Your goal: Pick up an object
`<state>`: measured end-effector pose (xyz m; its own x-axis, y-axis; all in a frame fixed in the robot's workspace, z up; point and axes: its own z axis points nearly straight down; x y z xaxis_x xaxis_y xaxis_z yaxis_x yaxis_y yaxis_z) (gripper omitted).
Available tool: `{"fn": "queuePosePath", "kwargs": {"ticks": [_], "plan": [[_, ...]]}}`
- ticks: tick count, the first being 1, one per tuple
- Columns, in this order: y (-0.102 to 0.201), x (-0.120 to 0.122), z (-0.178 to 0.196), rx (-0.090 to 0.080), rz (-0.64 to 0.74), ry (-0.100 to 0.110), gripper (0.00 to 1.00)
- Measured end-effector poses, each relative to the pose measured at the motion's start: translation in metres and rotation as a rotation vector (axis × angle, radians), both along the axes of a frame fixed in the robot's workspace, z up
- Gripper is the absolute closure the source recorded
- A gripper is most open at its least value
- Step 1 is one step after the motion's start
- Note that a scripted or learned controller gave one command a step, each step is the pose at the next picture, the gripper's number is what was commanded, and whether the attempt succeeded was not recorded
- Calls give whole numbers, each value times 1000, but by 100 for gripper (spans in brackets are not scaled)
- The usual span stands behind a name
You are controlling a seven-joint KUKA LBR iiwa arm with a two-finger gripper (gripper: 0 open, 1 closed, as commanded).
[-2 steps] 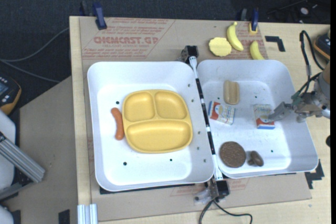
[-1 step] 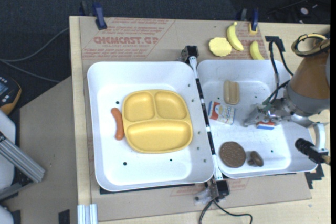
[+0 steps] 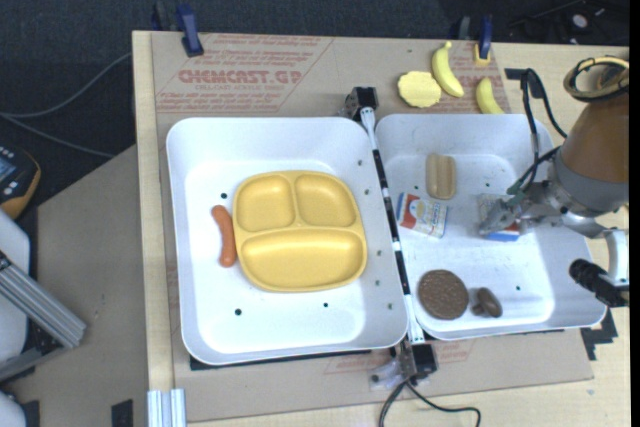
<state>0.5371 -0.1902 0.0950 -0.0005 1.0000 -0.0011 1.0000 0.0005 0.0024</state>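
**Reaching gripper low in the right bin, objects listed from there outward**

Reaching in from the table's right edge, the grey arm (image 3: 600, 150) with its orange band sets the gripper (image 3: 497, 215) low over the right half of the right bin (image 3: 520, 315). Whether the gripper is apart or together cannot be told from this view. A small blue-and-red item (image 3: 509, 232) lies just under and beside the gripper; contact cannot be judged.

Right bin, other contents:
- Red, white and blue packet (image 3: 422, 213), near the bin's left wall, tilted.
- Tan bread-like block (image 3: 440, 175), toward the bin's far side, just above the packet.
- Round brown cookie-like disc (image 3: 442, 294), near the bin's front edge.
- Small brown lump (image 3: 486, 303), just right of the disc.

Left bin (image 3: 200, 165):
- Yellow three-compartment plate (image 3: 298, 230), centred.
- Orange-red sausage-shaped piece (image 3: 226, 235), lying along the plate's left side.

On the table (image 3: 250, 75), outside the bins, toward the far right corner:
- Yellow flat lumpy piece (image 3: 419, 88).
- Banana (image 3: 447, 71), just right of it.
- Second yellow curved piece (image 3: 488, 96), near the bin's far rim.
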Motion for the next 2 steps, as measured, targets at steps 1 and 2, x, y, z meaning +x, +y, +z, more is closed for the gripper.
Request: {"fn": "queuePosePath", "kwargs": {"ticks": [1, 2], "plan": [[82, 19, -11, 5, 8, 4, 100], [154, 34, 96, 2, 8, -8, 100]]}}
